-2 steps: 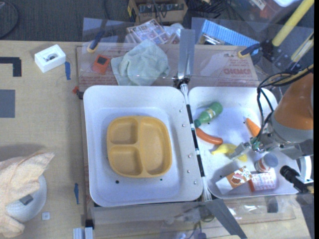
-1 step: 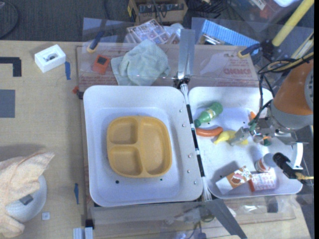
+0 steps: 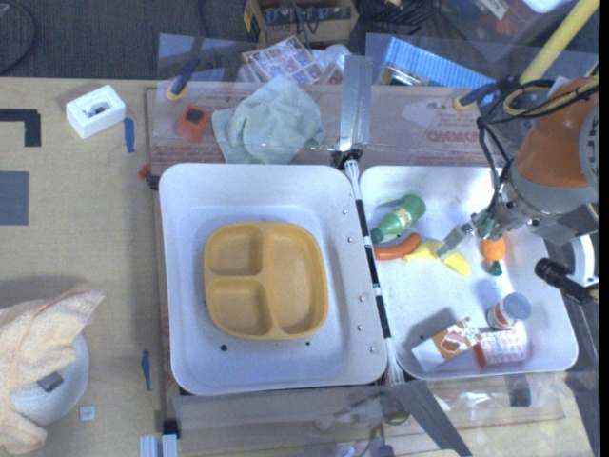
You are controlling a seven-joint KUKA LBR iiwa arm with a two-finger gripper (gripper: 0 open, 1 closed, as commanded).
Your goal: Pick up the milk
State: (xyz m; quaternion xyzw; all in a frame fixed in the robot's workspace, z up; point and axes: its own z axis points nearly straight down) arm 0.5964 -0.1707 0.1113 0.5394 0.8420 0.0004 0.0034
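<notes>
The milk (image 3: pixel 449 342) is a small white-and-orange carton lying on its side near the front edge of the right bin (image 3: pixel 419 293). My gripper (image 3: pixel 473 232) hangs over the middle of that bin, well behind the carton and apart from it. It sits just above a yellow toy piece (image 3: pixel 455 261) and beside a small orange piece (image 3: pixel 493 248). Nothing can be seen held in it.
A red-labelled bottle (image 3: pixel 502 344) with a grey cap touches the carton's right side. A green bottle (image 3: pixel 400 217) and a red sausage (image 3: pixel 397 248) lie at the bin's left. The left bin (image 3: pixel 181 284) holds a yellow divided plate (image 3: pixel 266 280). A cloth (image 3: pixel 269 120) lies behind the bins.
</notes>
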